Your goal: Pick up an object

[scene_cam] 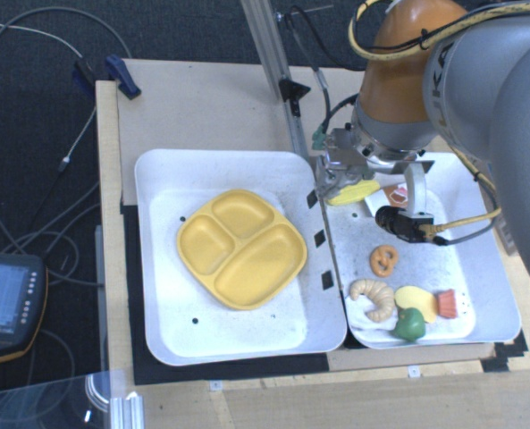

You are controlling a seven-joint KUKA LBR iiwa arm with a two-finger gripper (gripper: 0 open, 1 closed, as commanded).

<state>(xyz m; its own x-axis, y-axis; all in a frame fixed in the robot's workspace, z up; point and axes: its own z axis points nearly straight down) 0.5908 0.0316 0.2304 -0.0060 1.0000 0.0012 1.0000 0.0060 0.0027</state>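
Arm reaches in from the right; the gripper [358,179] sits low over the upper left corner of the right bin [490,280], close to the wall it shares with the left bin [157,239]. A yellow banana-shaped piece [354,192] lies directly under the gripper, touching or nearly touching it. Whether the jaws are released, clenched or around the piece: cannot tell, the wrist covers them.

Other candidates in the right bin: a small pretzel [383,259] near the middle, then a cluster at the near edge, made up of a pale croissant-like piece [374,298], a yellow lemon-like piece [414,298], a green piece [409,325] and an orange block [446,304]. These touch or nearly touch each other. A red-and-white item [396,195] sits just right of the banana piece. The left bin carries a yellow divided plate [242,248].

Judgement: the banana piece is the likely target.

Risks from here:
- The piece is thin and curved and lies flat, so the jaws may close above it or pinch only one tip, and it could swing out on the lift.
- The bin wall is close and could block one side of the grasp.
- The black cable [408,226] hanging beside the wrist could brush nearby items.
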